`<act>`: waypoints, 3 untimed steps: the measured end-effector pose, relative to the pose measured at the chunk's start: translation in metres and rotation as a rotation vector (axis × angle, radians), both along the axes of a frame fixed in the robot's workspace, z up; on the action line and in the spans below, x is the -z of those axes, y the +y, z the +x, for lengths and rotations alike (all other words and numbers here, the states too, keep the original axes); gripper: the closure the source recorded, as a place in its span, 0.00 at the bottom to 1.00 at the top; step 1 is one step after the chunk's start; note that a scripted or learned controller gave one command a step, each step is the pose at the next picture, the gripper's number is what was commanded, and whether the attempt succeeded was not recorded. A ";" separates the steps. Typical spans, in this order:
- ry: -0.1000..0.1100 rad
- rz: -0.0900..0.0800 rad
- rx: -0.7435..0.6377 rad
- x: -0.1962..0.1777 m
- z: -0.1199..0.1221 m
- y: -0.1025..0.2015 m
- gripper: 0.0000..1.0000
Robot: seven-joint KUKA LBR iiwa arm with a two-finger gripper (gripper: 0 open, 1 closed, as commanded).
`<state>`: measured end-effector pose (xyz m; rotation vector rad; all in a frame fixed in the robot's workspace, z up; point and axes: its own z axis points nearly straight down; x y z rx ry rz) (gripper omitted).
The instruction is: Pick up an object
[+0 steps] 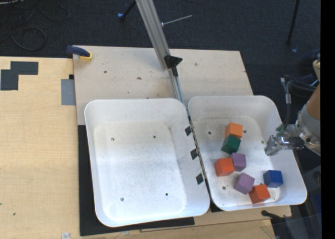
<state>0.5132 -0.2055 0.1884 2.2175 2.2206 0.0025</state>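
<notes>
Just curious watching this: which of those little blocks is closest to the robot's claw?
The blue block, below the gripper at the right bin's right side; the other blocks lie further left.

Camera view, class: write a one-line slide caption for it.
Grey arm's tool hovers at the right white bin's edge, above seven small coloured cubes, including a blue cube and a green cube.

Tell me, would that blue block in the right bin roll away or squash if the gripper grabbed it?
Probably neither. The blue block looks like a cube with flat faces, so it should sit still or slide, not roll. Its crisp edges suggest something stiff. It sits near the right bin wall, close to a red block, so a push might jam it there.
</notes>
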 end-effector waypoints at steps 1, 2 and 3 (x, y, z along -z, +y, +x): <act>0.002 0.001 0.000 -0.038 0.001 -0.001 1.00; 0.004 0.004 -0.004 -0.048 0.013 0.050 1.00; 0.005 0.004 -0.003 -0.053 0.025 0.095 1.00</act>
